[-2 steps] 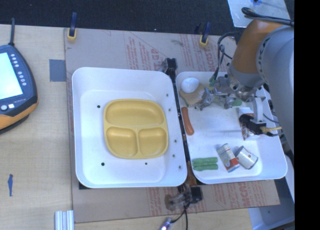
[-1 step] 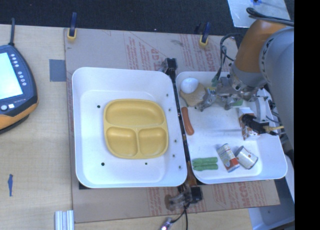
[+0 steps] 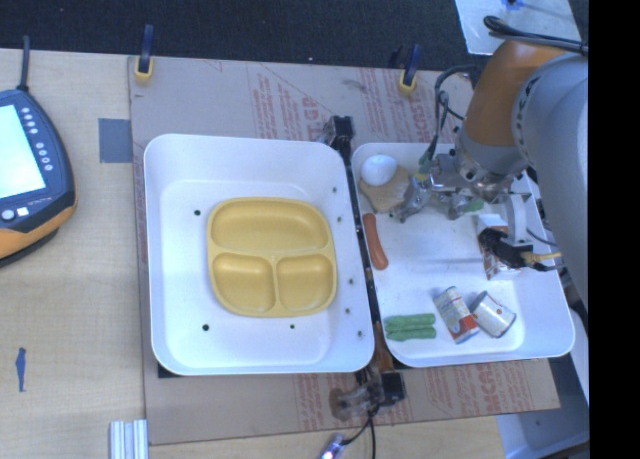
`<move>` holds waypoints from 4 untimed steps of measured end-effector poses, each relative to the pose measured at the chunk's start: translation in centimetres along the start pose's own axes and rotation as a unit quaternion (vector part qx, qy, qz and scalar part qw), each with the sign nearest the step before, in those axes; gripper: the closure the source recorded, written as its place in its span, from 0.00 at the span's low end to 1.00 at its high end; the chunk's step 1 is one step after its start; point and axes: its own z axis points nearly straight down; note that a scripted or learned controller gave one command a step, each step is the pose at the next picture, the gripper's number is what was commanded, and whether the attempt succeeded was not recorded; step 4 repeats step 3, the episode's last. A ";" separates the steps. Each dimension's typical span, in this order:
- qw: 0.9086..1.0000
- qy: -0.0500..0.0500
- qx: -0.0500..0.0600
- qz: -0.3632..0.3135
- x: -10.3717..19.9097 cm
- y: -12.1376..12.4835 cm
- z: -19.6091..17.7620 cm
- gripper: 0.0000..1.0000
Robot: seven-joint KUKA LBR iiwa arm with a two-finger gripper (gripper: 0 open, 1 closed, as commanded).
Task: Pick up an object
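Gripper [image 3: 437,197] low in the right bin [image 3: 560,342], just right of the white egg [image 3: 378,169] and above the sausage [image 3: 376,241]; finger spread indeterminate, nothing visibly held. Risk: closing between objects, or nudging the egg away.
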 end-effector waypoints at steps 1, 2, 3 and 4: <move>1.000 -0.001 0.000 0.001 0.1 0.0 0.0 0.00; 1.000 0.003 -0.012 0.000 0.3 0.4 -0.2 0.00; 1.000 0.006 -0.027 -0.003 0.9 1.3 -0.7 0.00; 1.000 0.006 -0.027 -0.003 0.9 1.3 -0.7 0.00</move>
